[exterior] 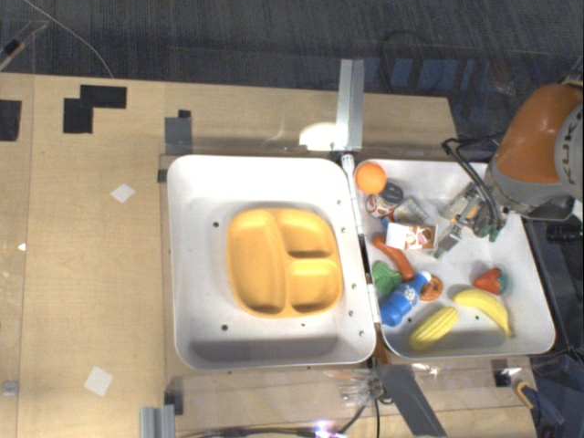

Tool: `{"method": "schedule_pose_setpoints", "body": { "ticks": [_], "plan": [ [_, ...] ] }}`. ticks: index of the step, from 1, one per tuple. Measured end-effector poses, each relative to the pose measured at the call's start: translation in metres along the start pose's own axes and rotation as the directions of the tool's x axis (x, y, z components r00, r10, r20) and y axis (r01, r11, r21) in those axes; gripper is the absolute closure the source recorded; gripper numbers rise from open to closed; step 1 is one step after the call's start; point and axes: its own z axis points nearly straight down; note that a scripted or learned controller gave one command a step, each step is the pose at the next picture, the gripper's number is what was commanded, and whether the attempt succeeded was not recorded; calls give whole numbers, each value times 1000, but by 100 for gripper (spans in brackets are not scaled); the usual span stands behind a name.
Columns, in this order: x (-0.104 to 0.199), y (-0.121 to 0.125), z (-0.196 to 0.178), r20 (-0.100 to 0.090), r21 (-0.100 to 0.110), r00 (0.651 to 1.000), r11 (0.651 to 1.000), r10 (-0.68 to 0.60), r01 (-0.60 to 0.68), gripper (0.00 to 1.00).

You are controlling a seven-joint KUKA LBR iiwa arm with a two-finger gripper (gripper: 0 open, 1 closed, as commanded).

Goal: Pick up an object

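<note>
Objects crowd the right bin [534,272]: an orange ball [370,177] at its top-left corner, a banana [484,307] and a corn cob [433,326] along the near side, a blue bottle [399,303] between. The gripper [453,233] hangs over the bin's middle; whether it is spread or pinching cannot be told. The left bin [192,272] holds a yellow tray [283,260].

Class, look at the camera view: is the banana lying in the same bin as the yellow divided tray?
No, the banana lies in the right bin, while the yellow tray sits in the left bin.

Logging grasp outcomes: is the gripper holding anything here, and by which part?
Cannot be told. The gripper hangs low over the right bin, near a small white carton, with nothing visibly between its fingers.
</note>
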Motion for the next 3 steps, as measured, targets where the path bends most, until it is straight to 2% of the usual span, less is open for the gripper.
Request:
{"method": "schedule_pose_setpoints", "body": {
  "ticks": [1,2,3],
  "plan": [
    [-4,3,-15,14,-4,1000,1000,-7,7,100],
    [38,-14,-3,7,0,939,939,-344,344,100],
    [49,17,-3,7,0,936,936,-352,352,100]
  ]
}}
